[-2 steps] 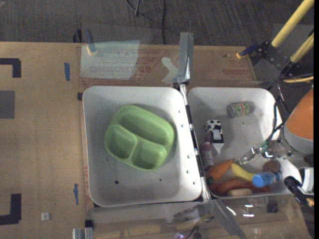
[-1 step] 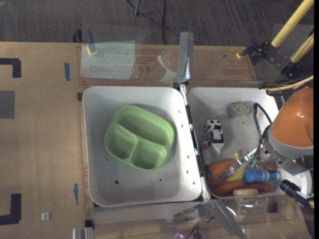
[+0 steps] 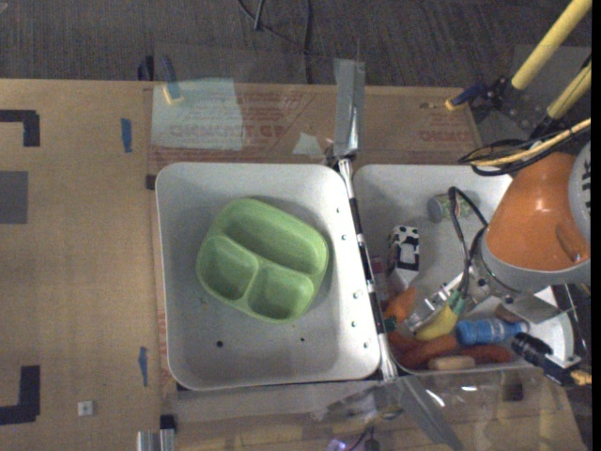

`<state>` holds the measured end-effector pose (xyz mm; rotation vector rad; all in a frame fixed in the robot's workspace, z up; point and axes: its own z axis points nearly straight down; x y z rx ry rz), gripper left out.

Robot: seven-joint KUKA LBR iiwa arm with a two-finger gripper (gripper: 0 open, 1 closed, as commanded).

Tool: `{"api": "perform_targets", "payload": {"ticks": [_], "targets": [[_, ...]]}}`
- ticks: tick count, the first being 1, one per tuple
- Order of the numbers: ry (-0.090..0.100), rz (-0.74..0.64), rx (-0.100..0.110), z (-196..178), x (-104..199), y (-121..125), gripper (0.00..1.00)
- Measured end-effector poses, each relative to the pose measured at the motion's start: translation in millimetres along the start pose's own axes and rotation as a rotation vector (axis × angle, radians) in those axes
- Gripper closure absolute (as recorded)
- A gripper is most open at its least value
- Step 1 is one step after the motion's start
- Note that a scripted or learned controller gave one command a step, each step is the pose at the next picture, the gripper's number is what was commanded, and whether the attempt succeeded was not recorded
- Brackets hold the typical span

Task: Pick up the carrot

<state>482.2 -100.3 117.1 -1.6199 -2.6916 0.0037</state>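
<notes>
The carrot (image 3: 401,304) lies in the right bin (image 3: 376,191), against its left wall toward the near-left corner, only an orange stub showing among a crowded heap. The gripper (image 3: 441,301) is down just beside it, metal parts mixed with cables; whether its jaws are wide or narrow cannot be told. A yellow banana (image 3: 439,324), blue bottle (image 3: 488,331) and reddish sausage (image 3: 437,350) crowd the near edge. The left bin (image 3: 178,280) carries a green divided plate (image 3: 263,258).
</notes>
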Motion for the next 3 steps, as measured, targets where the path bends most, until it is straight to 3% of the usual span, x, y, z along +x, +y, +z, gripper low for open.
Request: {"api": "perform_targets", "payload": {"ticks": [1, 2, 3], "targets": [[0.001, -0.204, -0.005, 32, -16, 16, 0.00], [-0.004, -0.201, -0.010, 23, -19, 18, 1.00], [0.000, -0.794, -0.004, -65, 24, 12, 1.00]]}}
